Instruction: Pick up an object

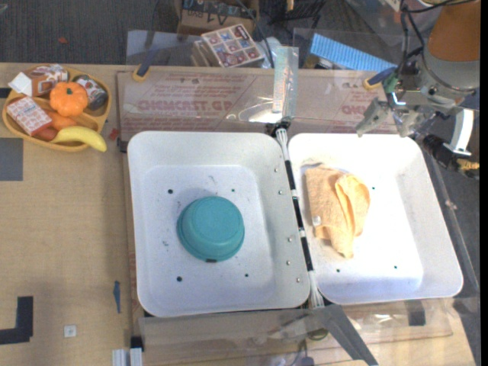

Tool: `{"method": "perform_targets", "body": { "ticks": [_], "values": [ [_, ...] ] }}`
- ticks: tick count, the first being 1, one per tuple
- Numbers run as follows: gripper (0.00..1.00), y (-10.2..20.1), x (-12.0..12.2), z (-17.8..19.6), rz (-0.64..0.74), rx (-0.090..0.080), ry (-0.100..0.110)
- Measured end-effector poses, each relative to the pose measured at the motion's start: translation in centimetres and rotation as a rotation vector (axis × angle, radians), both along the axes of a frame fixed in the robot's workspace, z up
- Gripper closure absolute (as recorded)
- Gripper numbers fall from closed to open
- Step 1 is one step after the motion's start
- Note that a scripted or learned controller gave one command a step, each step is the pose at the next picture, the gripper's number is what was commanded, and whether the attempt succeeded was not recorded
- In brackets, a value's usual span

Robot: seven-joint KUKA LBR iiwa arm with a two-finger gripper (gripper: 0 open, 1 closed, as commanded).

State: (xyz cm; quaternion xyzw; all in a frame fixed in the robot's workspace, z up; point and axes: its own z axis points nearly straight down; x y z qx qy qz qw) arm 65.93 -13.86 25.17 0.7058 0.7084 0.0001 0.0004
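Waiting above the right bin's far edge, the hand [400, 113] has nothing in it.

From the left: a fruit basket [53, 109] sits on the counter [61, 242]; a teal bowl [211, 228] lies upside down in the left bin [152, 158]; a crumpled yellow cloth [338, 208] lies in the right bin [435, 227], its long axis running near to far. The cloth is down-left of the hand, nearer than the bowl. Its fingers look spread apart, gripping nothing. Clutter and cables crowd the room behind.

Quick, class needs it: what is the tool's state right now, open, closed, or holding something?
Tool: open, holding nothing, above the right bin's far edge.
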Motion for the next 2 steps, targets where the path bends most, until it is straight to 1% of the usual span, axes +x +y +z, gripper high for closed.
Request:
{"method": "perform_targets", "body": {
  "ticks": [1, 2],
  "values": [
    [0.0, 1.2, -1.8, -14.1, 0.05, 0.0, -0.001],
    [0.0, -0.8, -6.3, -16.1, 0.139, -0.001, -0.012]
  ]
}}
